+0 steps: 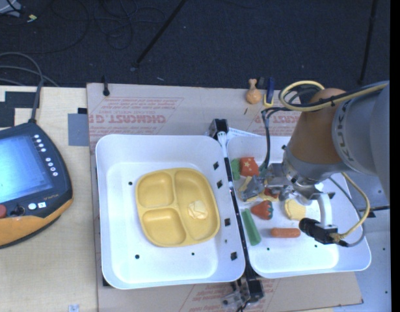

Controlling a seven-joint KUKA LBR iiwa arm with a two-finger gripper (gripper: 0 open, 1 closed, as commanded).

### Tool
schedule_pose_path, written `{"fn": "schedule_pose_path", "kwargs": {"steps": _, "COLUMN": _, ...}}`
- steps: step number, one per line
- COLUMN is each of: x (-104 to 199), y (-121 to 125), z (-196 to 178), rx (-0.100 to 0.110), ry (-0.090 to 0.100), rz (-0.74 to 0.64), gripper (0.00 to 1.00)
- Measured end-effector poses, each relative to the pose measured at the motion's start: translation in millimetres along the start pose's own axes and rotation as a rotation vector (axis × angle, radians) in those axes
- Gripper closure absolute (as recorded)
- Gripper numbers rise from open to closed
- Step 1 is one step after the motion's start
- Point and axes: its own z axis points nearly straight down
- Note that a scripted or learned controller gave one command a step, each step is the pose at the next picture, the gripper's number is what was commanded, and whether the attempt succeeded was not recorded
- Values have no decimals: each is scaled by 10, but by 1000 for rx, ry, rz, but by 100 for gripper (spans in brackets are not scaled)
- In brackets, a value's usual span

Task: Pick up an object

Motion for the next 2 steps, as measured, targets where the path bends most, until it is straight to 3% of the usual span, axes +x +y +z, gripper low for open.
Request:
{"fn": "schedule_pose_path", "kwargs": {"steps": 1, "x": -18, "y": -7, "z": -115, "rx": 5, "ry": 3, "rz": 7, "gripper": 100}}
{"fn": "schedule_pose_path", "kwargs": {"steps": 2, "x": 882, "y": 128, "z": -704, "rx": -4, "ry": 3, "rz": -6, "gripper": 100}}
